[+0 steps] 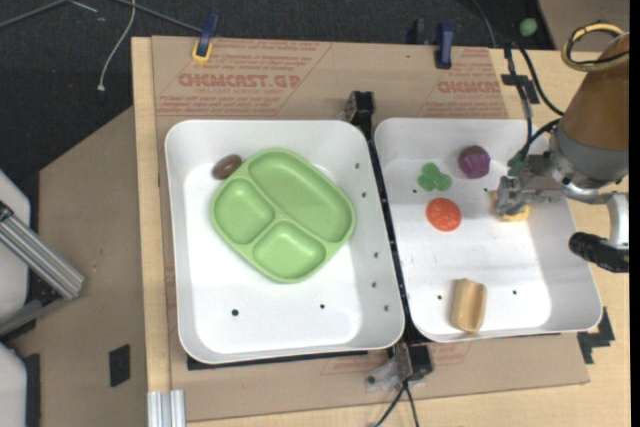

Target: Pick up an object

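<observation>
Camera view: two white bins sit side by side on the bench. The left bin (200,315) holds a green divided plate (284,213) with a small brown object (228,166) touching its far-left rim. The right bin (560,300) holds the loose pieces — a purple object (474,160) toward the far side, a green leafy piece (433,178) just left of it, a red-orange ball (443,213) nearer, and a tan cylinder (467,304) by the near wall. The gripper (512,198) is low over the right part of this bin, over a small yellow-tan piece (515,210) that peeks out beneath it. Whether it is spread or pinched I cannot tell, nor whether that piece is between its tips.

Judged from this, the step is the grasp itself. To do it well, centre over the yellow-tan piece, go down until just clear of the bin floor, pinch squarely — then lift straight up, slowly, since a small piece can slip out sideways.
</observation>
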You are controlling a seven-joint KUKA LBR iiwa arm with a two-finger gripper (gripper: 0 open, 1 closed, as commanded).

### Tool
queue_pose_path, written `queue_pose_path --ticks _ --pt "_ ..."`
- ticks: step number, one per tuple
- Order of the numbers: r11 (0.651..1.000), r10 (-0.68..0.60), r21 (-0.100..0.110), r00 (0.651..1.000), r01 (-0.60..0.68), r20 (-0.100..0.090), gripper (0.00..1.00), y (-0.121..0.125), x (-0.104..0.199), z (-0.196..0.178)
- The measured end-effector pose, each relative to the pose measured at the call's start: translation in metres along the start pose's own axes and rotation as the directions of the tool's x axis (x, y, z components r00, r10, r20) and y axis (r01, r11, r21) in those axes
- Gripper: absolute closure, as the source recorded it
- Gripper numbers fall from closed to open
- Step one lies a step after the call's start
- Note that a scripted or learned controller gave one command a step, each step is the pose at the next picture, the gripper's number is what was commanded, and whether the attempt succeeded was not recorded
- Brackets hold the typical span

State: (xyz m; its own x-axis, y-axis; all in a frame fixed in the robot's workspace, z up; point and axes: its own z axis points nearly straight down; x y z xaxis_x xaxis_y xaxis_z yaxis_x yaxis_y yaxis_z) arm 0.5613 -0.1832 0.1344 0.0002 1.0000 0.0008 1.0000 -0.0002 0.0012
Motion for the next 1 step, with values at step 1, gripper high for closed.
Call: queue_pose_path --ticks 1 --pt "1.0 0.001 -0.005 1.0 -0.001 0.003 1.0 -0.0012 -0.0104 -0.0571"
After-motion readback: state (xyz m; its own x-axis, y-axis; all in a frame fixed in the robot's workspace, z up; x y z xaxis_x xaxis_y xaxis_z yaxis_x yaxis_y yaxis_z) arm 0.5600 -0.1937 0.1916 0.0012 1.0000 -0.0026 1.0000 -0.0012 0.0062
